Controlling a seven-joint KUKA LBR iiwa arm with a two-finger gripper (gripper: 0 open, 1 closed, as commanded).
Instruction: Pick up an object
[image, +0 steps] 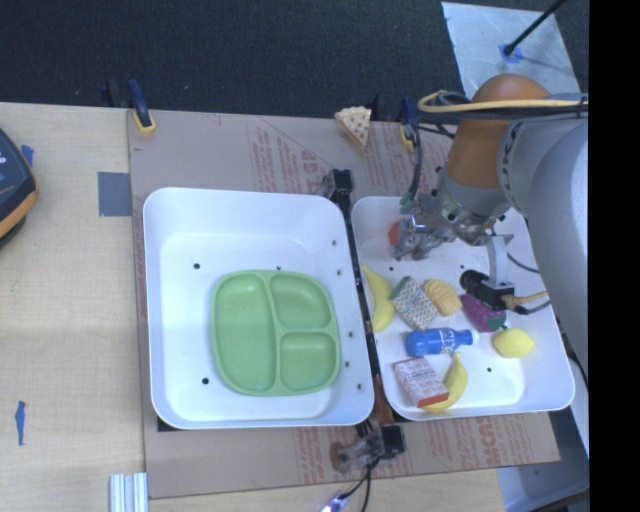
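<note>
The things to pick lie in the right-hand bin (540, 400), and I take the blue bottle (437, 342) as my marker; it lies on its side about mid-bin. Just above it in the view are a checkered packet (412, 303) and a ridged yellow piece (442, 296). To its right are a purple thing (482, 316) and a lemon (512, 343). Just below it is a small pinkish box (417, 379) with a banana (457, 380) curled against it. Left of the bottle, a curved yellow piece (378, 298) lies by the bin wall. The gripper (415, 238) hangs farther above the bottle, past the packet — wide or narrow, I cannot tell. Well left of the bottle, the other bin (170, 230) holds a green divided plate (275, 333).
</note>
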